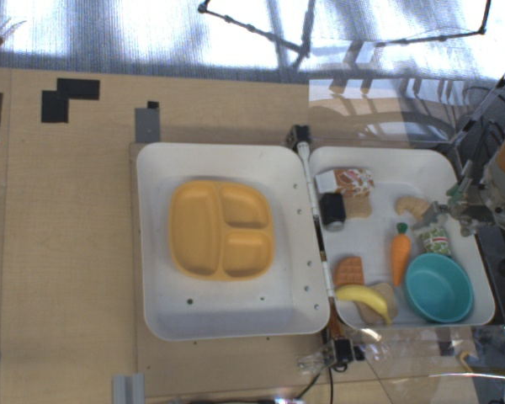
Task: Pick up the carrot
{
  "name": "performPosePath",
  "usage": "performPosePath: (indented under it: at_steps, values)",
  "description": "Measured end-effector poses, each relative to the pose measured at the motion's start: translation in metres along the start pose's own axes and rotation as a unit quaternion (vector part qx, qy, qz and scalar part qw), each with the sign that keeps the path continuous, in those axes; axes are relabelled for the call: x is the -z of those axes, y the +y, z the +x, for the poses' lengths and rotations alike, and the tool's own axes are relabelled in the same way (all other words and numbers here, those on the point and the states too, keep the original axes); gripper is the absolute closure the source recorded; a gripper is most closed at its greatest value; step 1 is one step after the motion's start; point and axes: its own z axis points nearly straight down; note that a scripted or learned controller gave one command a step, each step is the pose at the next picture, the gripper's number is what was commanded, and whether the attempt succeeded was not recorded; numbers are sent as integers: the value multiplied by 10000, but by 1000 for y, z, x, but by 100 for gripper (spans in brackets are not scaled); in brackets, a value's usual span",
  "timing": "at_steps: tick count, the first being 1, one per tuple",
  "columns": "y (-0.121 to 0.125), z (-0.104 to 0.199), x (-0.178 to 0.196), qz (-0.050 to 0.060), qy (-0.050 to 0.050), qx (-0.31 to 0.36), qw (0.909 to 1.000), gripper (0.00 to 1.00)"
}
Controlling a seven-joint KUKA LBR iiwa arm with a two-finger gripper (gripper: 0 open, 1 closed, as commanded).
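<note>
The carrot [400, 257], orange with a green top, lies lengthwise in the right bin [379, 242], its green end pointing away from me. It rests just left of a teal bowl [438, 287] and a small green-labelled can [436, 241]. My gripper [457, 209] hangs over the bin's right side, above and to the right of the carrot and apart from it, near the can. Nothing shows between its tips.
The right bin also holds a banana [362, 295], a waffle piece [348, 270], a black cylinder [332, 210], a snack packet [353, 181] and a pale pastry [412, 206]. A yellow divided plate [221, 228] sits in the left bin [151, 225].
</note>
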Motion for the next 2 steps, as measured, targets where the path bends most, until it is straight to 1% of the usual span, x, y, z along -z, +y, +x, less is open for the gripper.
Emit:
performPosePath:
  at_steps: [1, 2]
  values:
    - [13, 48, -104, -21, 8, -1240, 9923, 0]
    - [16, 50, -92, -46, 31, -1220, 9925, 100]
